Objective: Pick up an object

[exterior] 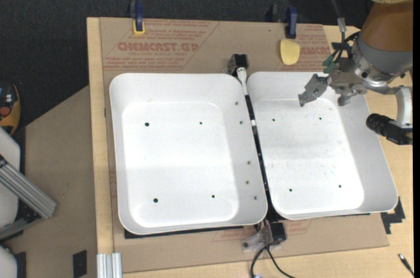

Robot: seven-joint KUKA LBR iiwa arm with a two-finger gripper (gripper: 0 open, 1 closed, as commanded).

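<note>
The gripper (326, 90) hangs over the right bin's (367, 201) far edge — fingers apart, nothing between them — a pale yellow object (289, 51) on the board beyond them.

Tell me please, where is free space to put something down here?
The left bin floor is bare from wall to wall. The right bin is bare in its near half. Its far right corner is crowded, because the hand hangs over it.
</note>
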